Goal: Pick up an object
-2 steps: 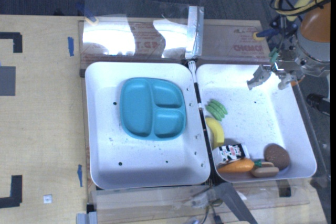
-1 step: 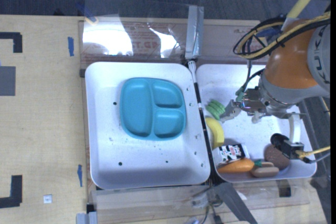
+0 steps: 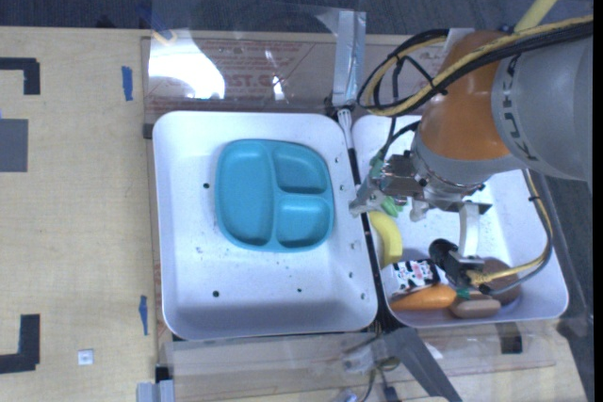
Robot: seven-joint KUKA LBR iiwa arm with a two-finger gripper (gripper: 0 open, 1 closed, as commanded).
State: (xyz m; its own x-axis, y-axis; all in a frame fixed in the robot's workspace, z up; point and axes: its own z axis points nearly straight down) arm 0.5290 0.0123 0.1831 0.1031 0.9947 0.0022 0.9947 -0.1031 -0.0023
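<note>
Camera view, counter (image 3: 66, 202): pale wood, carrying two shallow white bins side by side.
Arm (image 3: 528, 108): grey with an orange band, reaching in from the right over the right bin.
Left bin (image 3: 188, 268): holds a teal divided plate (image 3: 275, 194), lying flat near its middle.
Right bin (image 3: 542, 292): objects clustered along its near edge.
Jaws (image 3: 443, 226): low over the right bin; how far apart they stand cannot be told, nor whether anything is in them.
Banana (image 3: 387, 236): yellow, by the bin's left wall, just beside the jaws.
Carrot (image 3: 424, 298): orange, near wall.
Black-and-white patterned item (image 3: 413, 274): touching the carrot.
</note>
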